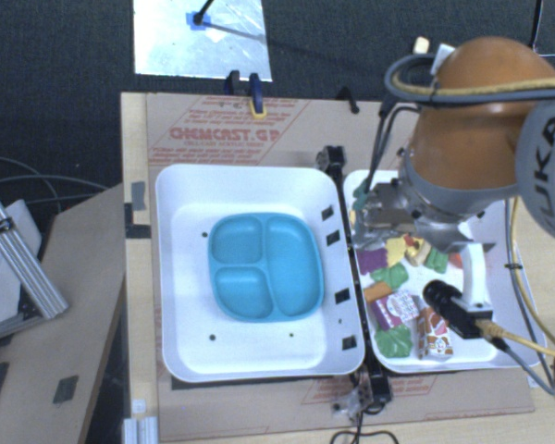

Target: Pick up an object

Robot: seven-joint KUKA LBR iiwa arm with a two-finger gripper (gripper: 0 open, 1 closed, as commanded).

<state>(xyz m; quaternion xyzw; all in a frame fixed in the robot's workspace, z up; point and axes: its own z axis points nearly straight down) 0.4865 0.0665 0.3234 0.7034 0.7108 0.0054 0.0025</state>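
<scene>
Gripper [384, 220]: low over the upper-left part of the right bin [444, 363]. The wrist housing hides its tips, so I cannot tell whether it is spread or pressed together. Nothing is seen in its grip.
Nearest candidates: a purple toy piece [375, 259] just beside the gripper at 6 o'clock, touching a green toy piece [394, 274] at its 4 o'clock.
Yellow toy piece [413, 246]: near the gripper at 4 o'clock, partly under the wrist.
Orange toy piece [377, 291]: further out at 6 o'clock, lying across the bin's left side.
Purple packet [398, 311]: beyond the orange piece, towards 5 o'clock, with another green lump [395, 342] near the bin's lower rim.
Red-and-white carton [435, 333]: at the 5 o'clock corner of the pile, well apart from the gripper.
Arm [481, 109]: grey with an orange band, reaching in from 3 o'clock and covering the bin's upper right.
Left bin [185, 248]: at 9 o'clock, holding a blue divided plate [264, 266].
Step in hand (judged): descent onto one item. No pick has been made yet.
Good practice (judged): the pieces lie crowded and touching. Aim at one piece that stands proud, such as the purple one. Centre over its narrow axis, keep clear of the bin wall at 9 o'clock, and close only once seated. A grip that bridges two pieces will probably slip.
</scene>
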